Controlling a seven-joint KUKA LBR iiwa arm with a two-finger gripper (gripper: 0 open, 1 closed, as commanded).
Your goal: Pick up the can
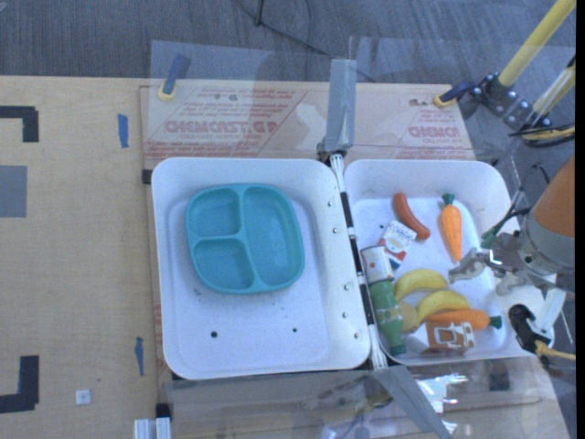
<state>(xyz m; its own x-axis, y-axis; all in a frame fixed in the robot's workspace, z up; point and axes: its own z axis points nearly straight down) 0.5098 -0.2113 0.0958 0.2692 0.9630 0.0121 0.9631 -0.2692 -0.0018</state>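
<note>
The can (375, 265), a small silver cylinder, lies on its side against the left wall of the right bin (475, 176), just above a green bottle (390, 318). My gripper (485, 275) hangs over the right side of that bin, well to the right of the can, with the bananas between them. Its fingers (468, 267) are spread open and hold nothing.
The right bin also holds a sausage (410, 217), an upright carrot (451, 230), a white packet (397, 239), two bananas (430, 286), a second carrot (462, 318) and an orange-and-white toy (448, 337). A teal divided plate (244, 238) sits in the left bin (174, 273).
</note>
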